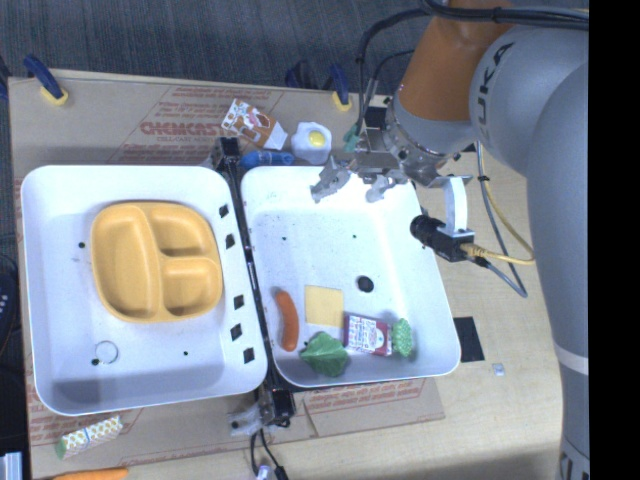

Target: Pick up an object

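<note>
yellow tray (pixel 155 258) | orange sausage (pixel 287 319) | yellow cheese slice (pixel 323 306) | red carton (pixel 368 334) | white bins (pixel 50 368)

Overhead, slanted, over 2 bins (pixel 40 268)

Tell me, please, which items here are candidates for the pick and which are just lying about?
Candidates, in the right bin: sausage, cheese slice, red carton, green leaf, broccoli.

Lying about: yellow tray in the left bin, egg and packet on the cardboard.

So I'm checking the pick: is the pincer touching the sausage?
Apart. The camera view shows the pincer at the bin's far end, the sausage near its front.
</note>
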`<move>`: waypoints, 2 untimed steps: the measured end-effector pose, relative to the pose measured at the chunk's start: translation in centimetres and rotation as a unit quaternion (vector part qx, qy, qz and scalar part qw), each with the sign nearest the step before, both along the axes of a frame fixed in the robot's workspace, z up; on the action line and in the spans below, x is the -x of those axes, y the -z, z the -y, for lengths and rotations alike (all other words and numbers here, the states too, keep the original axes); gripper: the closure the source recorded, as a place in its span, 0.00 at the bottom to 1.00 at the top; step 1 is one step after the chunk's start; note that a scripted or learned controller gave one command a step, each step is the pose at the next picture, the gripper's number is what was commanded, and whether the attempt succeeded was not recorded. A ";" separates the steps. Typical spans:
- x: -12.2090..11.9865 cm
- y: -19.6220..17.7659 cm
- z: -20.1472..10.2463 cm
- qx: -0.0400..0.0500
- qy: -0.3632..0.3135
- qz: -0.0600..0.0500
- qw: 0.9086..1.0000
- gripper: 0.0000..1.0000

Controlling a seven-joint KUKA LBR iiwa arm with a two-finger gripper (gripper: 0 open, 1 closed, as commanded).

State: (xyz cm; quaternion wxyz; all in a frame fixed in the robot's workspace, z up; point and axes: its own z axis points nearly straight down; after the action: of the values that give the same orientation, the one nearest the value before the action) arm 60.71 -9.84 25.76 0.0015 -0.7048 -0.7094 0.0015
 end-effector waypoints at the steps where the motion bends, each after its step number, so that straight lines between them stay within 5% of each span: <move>1: 10.0 6.7 -4.5 0.000 0.033 -0.002 0.999 0.00; 2: 13.1 6.6 -7.5 -0.001 -0.126 -0.001 0.992 0.00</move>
State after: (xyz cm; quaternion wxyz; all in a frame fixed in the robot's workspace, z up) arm 47.58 -2.36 19.12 0.0027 -0.6095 -0.7928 0.0014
